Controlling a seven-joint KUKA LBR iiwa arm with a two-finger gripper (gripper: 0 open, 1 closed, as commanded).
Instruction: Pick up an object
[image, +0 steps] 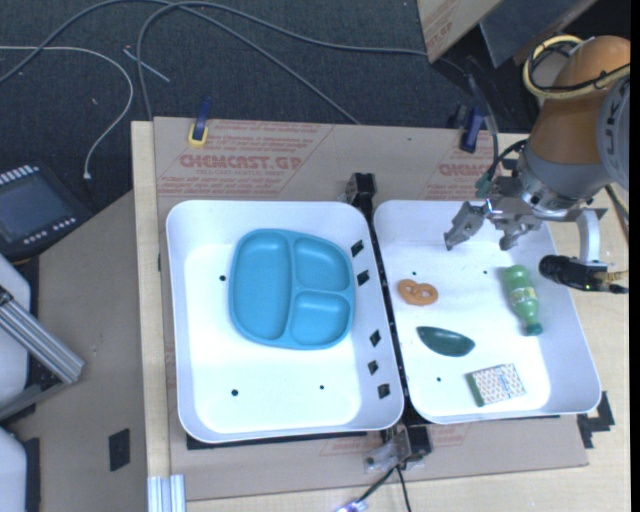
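You have two white bins on the bench — the left bin (190, 330) holds one blue divided plate (291, 288). The right bin (570, 385) holds four loose things: one green bottle (521, 297), one orange pretzel (417, 292), one dark green leaf-shaped piece (445, 341) — and one patterned packet (496, 383).

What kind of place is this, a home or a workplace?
Probably a robotics lab: a robot arm reaches over two white bins on a cardboard-covered bench, with loose cables on the floor.

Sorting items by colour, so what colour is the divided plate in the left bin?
Light blue divided plastic plate, seen in the camera view.
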